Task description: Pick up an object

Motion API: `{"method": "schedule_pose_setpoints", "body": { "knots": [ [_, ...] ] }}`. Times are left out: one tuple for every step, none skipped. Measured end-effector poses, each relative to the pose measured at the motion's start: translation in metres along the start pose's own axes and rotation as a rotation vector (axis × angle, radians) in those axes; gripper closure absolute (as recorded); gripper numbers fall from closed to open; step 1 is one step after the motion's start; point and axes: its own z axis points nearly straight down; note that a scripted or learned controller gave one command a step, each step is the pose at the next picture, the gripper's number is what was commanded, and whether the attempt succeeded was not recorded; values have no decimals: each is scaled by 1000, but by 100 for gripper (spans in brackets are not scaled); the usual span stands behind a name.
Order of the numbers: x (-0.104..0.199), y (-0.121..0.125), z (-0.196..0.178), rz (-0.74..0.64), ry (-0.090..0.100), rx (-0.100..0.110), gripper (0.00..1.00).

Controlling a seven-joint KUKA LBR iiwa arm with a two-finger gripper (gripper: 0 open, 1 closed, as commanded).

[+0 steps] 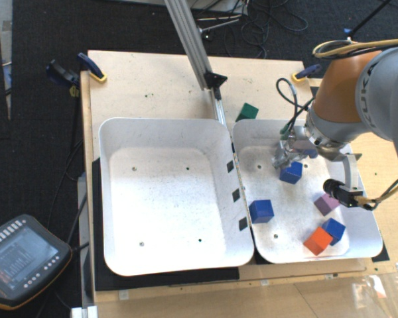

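The gripper hung low over the right bin, its metal fingers pointing down and leftward at a blue cube that lay directly beneath them. The fingertips sat against or just above the cube's upper edge, but whether they touched it could not be told, and how far apart the fingers stood could not be told either; nothing was plainly seen clamped between them.

Behind the gripper the grey wrist rose into the orange band of the arm, which reached in from the right and covered the bin's far right corner. Black and yellow cables looped around the wrist.

4 other blocks shared the right bin. A second blue cube lay near the bin's left wall, well apart from the gripper. A purple block rested toward the right, just beside a black fitting on the arm's cabling. At the near right corner an orange block and a blue block touched one another.

A green block sat on the bench just beyond the right bin's far rim. The left bin lay alongside, its wall meeting the right bin's. A slanted metal post stood behind the bins, and a handheld control pendant lay at the lower left, off the bench.
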Motion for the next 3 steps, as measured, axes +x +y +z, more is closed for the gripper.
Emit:
{"method": "schedule_pose_setpoints", "body": {
  "knots": [
    [-9,8,-54,-1,-2,-6,100],
    [-9,9,-67,-1,0,-2,100],
    [52,4,-63,-9,3,3,100]
  ]
}}
